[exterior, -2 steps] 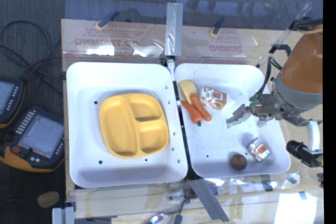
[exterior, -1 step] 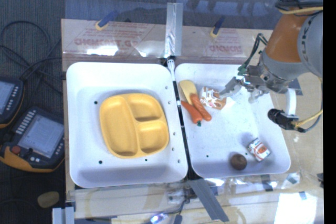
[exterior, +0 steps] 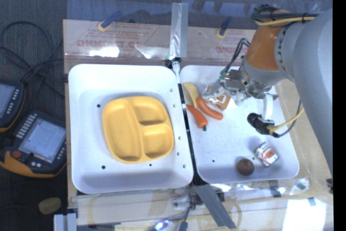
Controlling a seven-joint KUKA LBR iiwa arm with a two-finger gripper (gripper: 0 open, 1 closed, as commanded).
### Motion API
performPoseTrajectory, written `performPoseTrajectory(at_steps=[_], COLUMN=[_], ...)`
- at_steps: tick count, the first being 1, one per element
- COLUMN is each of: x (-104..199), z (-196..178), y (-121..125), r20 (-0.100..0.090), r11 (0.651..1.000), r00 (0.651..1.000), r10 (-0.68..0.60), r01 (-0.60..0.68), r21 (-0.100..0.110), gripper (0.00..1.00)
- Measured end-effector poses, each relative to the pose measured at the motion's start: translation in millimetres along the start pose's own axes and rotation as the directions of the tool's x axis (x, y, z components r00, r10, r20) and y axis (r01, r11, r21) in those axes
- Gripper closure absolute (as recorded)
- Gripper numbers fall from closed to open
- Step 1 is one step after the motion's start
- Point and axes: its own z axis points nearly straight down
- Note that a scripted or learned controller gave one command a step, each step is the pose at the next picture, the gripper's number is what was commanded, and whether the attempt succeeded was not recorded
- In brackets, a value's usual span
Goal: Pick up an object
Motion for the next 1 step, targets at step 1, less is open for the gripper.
performPoseTrajectory(at_steps=[1], x=[10.4], z=[7.5], y=[27.2], r20=[-0.008], r11=[0.959], r00=[0.959], r10=[0.284], r01=[-0.285], r21=[-0.013], gripper=[0.0])
